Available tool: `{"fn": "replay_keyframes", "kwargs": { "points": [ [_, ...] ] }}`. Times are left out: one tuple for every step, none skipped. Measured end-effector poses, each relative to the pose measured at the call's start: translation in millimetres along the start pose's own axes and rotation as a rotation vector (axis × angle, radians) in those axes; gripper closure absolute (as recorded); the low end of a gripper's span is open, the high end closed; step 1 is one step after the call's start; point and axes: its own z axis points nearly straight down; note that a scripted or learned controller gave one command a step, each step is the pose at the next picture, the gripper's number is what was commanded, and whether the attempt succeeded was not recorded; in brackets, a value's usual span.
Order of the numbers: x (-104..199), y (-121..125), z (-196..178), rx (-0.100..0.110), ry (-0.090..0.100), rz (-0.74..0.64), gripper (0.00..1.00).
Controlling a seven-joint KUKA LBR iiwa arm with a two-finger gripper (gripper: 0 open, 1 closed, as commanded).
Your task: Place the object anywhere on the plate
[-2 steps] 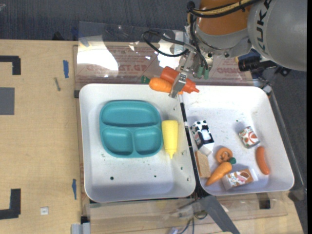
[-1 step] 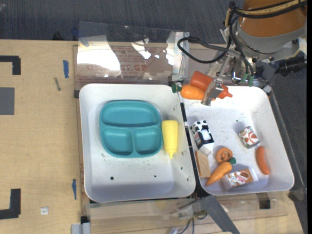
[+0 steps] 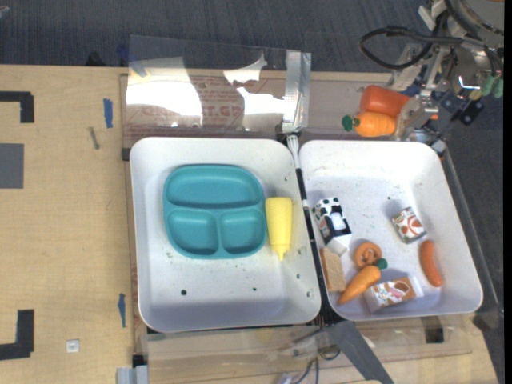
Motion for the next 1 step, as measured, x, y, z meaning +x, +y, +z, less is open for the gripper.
{"fn": "replay_keyframes", "kwargs": {
  "points": [
    [-22.2, -43.6, -54.3, 0.0, 0.001, -0.299, 1.0]
  ]
}}
